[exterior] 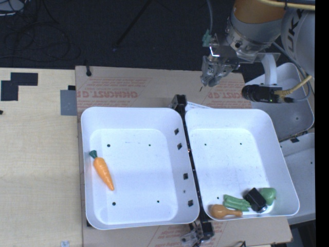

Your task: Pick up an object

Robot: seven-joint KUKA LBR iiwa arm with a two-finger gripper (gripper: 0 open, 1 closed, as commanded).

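Two white bins (226,118) sit below the raised gripper (211,79), finger state unclear; toys crowded in the right bin's near corner (245,202) risk a fouled grasp.

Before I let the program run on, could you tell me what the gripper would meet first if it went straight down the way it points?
Probably the brown cardboard sheet behind the bins: the gripper hangs beyond the right bin's far rim. Depth is unclear from this slanted view, so it might clip that rim.
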